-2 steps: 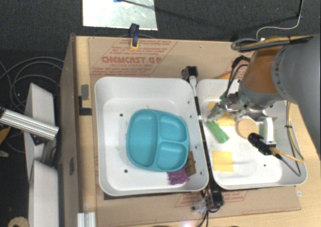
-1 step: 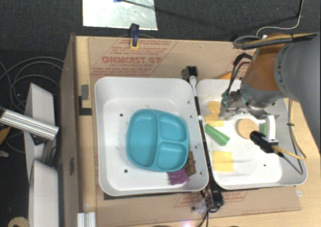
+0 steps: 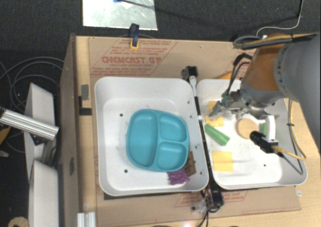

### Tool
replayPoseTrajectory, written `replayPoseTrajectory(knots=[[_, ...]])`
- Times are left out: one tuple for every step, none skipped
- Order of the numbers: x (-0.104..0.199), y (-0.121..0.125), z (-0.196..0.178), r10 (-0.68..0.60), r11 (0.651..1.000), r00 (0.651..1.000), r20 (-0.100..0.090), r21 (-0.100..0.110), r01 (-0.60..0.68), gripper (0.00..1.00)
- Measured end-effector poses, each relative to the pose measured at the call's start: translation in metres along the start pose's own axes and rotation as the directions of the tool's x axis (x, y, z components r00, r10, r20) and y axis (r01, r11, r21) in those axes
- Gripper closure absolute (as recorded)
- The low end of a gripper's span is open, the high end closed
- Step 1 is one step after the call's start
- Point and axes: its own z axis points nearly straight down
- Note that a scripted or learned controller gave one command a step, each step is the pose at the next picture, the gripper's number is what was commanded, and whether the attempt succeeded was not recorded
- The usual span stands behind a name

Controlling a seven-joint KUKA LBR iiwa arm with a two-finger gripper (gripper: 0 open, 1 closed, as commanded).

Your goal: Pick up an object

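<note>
Gripper (image 3: 220, 109) is hovering in right bin (image 3: 251, 178) just above green block (image 3: 216, 134) (finger state: cannot tell); descent should be centering on it, avoiding yellow square (image 3: 222, 161)

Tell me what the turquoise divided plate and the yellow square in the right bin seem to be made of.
The turquoise three-compartment plate looks like moulded plastic: uniform colour, smooth rounded ridges, a soft sheen. The flat yellow square looks matte and soft-edged, possibly foam or sponge, though the view leaves that open.
</note>
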Motion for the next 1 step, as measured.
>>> replayPoseTrajectory(knots=[[0.0013,-0.0193,0.0277,0.005,1.000,1.000,0.000,0.000,-0.005,0.00]])
